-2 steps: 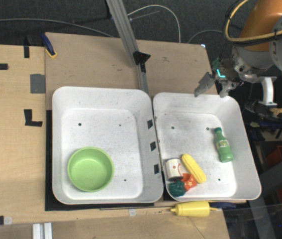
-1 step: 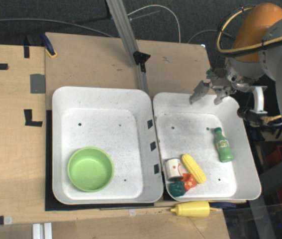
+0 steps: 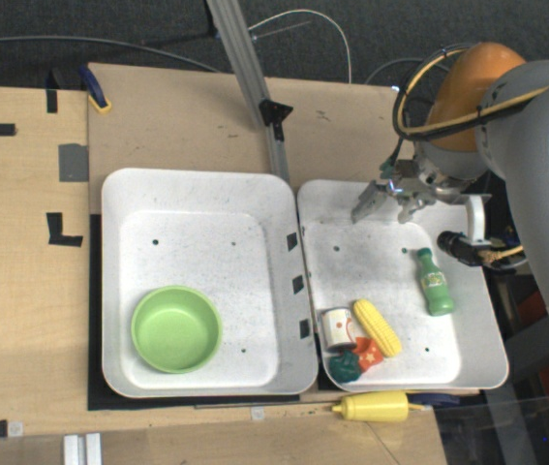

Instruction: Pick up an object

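Two fingers of the gripper (image 3: 390,201) stand spread apart, gripping nothing, above the right bin's (image 3: 477,366) far edge. The green bottle (image 3: 435,282) lies below and right of the gripper, with the corn cob (image 3: 377,326) further below. A descent from this position would likely close on bare bin floor.

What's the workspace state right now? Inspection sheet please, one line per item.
Surface: left bin and right bin, white, side by side on a wooden bench.
Job's things: green bowl in left bin; green bottle, toy corn, small can, red-and-teal toy in right bin.
Clutter: yellow bottle on bench outside right bin's near rim.
Gripper: open, over right bin's far end, holding nothing.
Cables: loops beyond bench and at wrist.
Surroundings: grey pole, dark floor.
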Motion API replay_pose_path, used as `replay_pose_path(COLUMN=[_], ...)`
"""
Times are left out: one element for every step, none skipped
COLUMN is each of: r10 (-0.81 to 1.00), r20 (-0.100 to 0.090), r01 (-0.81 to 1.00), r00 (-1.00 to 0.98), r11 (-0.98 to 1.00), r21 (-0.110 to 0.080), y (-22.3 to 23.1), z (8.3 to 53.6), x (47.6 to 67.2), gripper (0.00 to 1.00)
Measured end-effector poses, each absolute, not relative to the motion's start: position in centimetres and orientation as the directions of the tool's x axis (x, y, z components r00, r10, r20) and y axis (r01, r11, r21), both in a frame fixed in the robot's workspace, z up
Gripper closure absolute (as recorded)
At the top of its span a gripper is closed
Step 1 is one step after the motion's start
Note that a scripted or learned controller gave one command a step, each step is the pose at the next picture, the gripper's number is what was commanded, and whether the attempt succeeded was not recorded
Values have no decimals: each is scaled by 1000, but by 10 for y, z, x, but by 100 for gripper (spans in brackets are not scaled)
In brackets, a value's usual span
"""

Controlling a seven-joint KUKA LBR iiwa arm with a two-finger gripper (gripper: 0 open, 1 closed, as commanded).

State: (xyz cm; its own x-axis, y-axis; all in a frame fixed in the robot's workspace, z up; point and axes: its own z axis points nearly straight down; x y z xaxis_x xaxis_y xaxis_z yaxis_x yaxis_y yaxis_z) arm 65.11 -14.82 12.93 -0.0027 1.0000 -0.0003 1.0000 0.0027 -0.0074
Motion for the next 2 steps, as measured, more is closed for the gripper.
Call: replay_pose_path(r10=[1000,1000], r20=[-2,-2], r01=[1000,1000], r00=[-3,-4], r11=[3,4], r21=[-1,-1], y=[-147,-147], z=[87,99], x=[651,651], gripper=[0,100])
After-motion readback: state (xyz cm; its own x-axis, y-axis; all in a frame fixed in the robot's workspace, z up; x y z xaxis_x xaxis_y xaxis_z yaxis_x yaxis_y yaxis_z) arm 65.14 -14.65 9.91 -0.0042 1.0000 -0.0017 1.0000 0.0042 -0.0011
